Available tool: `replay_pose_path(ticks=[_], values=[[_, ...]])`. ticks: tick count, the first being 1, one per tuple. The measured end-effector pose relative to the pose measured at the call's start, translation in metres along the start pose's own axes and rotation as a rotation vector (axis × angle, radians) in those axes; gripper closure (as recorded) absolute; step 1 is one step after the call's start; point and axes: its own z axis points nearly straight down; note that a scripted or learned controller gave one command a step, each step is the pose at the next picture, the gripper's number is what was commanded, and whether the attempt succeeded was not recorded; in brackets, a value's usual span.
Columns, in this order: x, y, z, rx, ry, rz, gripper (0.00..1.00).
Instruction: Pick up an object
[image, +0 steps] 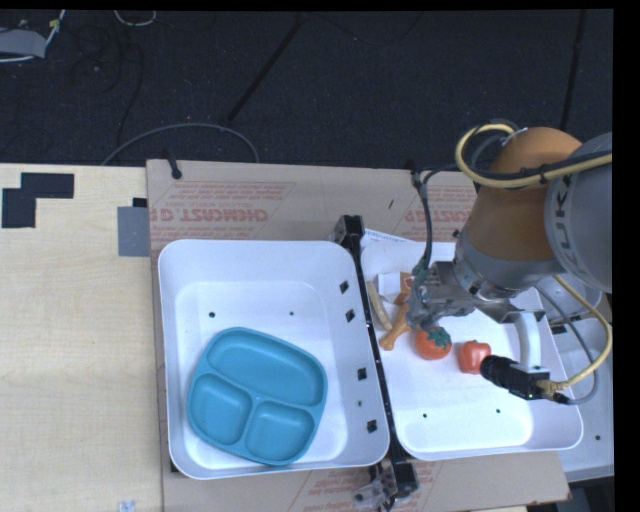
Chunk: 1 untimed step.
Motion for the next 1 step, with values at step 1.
replay_pose_path(ticks=[1], values=[[0.0490, 0.0051, -0.0068, 0.000, 0.000, -0.001, 1.00]])
